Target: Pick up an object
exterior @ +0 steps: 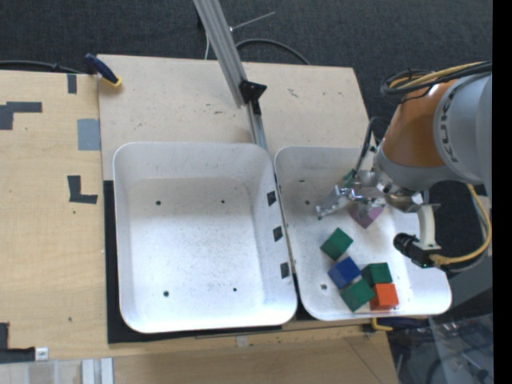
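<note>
Orange block [386,296] (bin's near corner) lies well apart from hand [340,200].

No legible text, labels or numbers (bins, blocks unmarked)

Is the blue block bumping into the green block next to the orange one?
Touching. In the camera view the blue block sits edge to edge against the green block, no white bin floor between them.

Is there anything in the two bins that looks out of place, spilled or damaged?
Nothing stands out. The blocks all lie inside the right bin: a green block, a blue block, two more green ones and an orange block clustered near its front. A pale purple block sits just beside the gripper. Nothing looks spilled or broken.
</note>
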{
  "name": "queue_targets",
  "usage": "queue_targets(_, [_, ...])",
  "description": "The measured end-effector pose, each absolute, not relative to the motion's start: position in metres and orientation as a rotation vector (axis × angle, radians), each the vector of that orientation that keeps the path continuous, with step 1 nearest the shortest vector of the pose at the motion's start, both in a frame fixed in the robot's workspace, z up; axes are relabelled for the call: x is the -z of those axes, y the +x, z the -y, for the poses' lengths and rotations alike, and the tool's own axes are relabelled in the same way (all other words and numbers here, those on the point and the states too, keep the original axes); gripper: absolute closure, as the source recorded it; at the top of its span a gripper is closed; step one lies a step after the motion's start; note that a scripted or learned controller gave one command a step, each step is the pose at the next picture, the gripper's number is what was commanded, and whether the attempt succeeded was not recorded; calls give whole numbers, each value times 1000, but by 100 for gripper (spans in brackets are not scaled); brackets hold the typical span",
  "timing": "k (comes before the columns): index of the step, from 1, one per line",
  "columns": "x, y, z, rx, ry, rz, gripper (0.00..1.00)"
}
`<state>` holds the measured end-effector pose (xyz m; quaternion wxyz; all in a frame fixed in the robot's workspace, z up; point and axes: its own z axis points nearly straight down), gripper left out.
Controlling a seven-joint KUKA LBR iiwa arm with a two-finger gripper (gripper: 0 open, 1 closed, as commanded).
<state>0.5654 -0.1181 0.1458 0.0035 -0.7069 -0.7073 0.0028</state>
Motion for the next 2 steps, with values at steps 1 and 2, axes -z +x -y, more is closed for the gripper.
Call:
queue_targets(1, [-91,563,117,-8,-2216,2219,0])
queue_targets(2, [-104,565,117,-3,-2217,2222,100])
